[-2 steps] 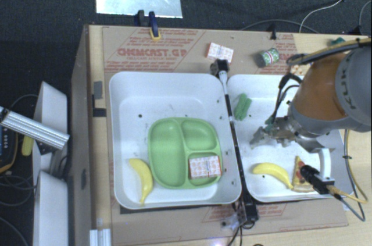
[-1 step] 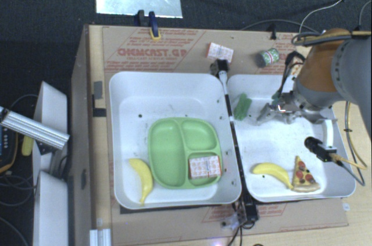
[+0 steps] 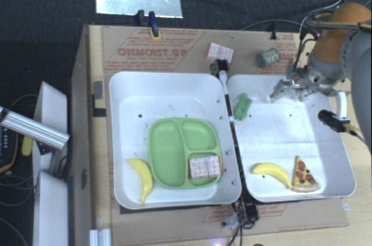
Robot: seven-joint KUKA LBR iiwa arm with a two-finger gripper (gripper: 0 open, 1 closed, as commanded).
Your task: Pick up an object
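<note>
My gripper (image 3: 283,91) hangs over the back edge of the right bin (image 3: 325,140), below the grey arm and its orange band. Nothing shows in it. A green block (image 3: 241,106) lies in this bin's back left corner, well to the left of the gripper. Near the front of the same bin lie a yellow banana (image 3: 271,171) and a pizza slice (image 3: 303,175), side by side. The left bin (image 3: 168,91) holds a green divided plate (image 3: 174,149) with a pink patterned box (image 3: 204,167) in its front right section. A second banana (image 3: 142,178) lies left of the plate.
Behind the bins, on the cardboard bench top, sit a small pink box (image 3: 220,52) and a green can (image 3: 269,56) on its side. A blue and yellow clamp (image 3: 152,22) grips the back edge. A black cable fitting (image 3: 332,120) juts over the right bin's right rim.
</note>
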